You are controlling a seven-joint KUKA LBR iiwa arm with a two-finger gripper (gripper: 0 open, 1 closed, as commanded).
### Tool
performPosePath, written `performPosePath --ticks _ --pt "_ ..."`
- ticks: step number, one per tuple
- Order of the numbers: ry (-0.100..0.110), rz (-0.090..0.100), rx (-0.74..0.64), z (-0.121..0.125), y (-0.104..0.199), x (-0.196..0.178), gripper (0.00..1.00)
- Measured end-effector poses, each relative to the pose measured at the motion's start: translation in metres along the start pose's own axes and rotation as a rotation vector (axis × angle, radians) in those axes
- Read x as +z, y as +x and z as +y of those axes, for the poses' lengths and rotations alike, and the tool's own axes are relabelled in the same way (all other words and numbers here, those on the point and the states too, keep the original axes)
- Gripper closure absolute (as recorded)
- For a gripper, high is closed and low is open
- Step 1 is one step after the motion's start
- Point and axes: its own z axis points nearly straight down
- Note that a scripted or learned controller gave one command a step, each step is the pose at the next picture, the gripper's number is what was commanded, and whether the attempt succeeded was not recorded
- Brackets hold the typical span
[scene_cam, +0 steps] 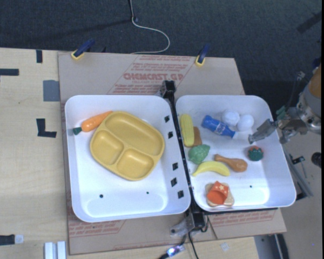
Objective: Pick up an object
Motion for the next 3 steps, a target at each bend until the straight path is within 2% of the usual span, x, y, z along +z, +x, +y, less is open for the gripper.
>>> performPosePath --ticks 1,2,3 --pt "-0.012 -0.003 -0.004 0.003 0.000 -0.007 0.00" --pt "-0.008 -0.003 -0.005 0.013 0.002 0.045 0.00" --pt "-0.007 -0.002 -0.005 0.005 0.011 0.102 0.00"
